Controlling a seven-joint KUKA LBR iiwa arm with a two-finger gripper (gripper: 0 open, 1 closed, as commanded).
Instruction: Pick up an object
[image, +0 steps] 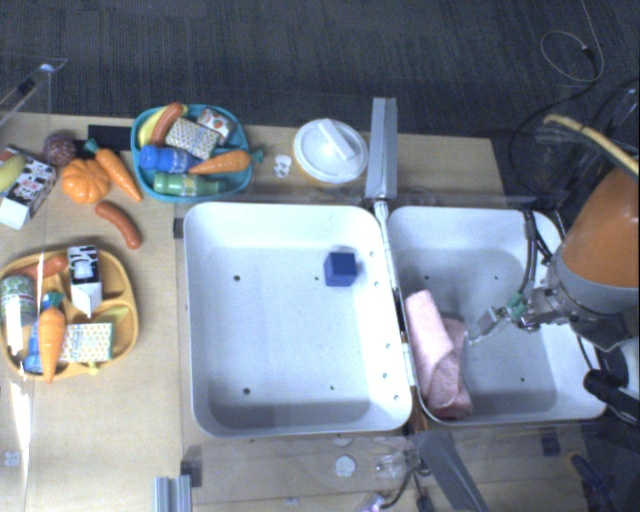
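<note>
Arm's orange band (605, 235) sits highest, at right edge over right bin (500, 235). Jaws (490, 322) low inside that bin, just right of pink cloth (437, 352); opening width cannot be told, nothing seen between them. Cloth lies along bin's left wall. Blue cube (341, 267) alone in left bin (260, 400), upper right area.

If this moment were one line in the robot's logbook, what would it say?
gripper over right bin | beside pink cloth, no visible hold | blue cube in left bin

The arm (600, 250) is cut off at the right edge; the claw (492, 322) is too small to read
</note>
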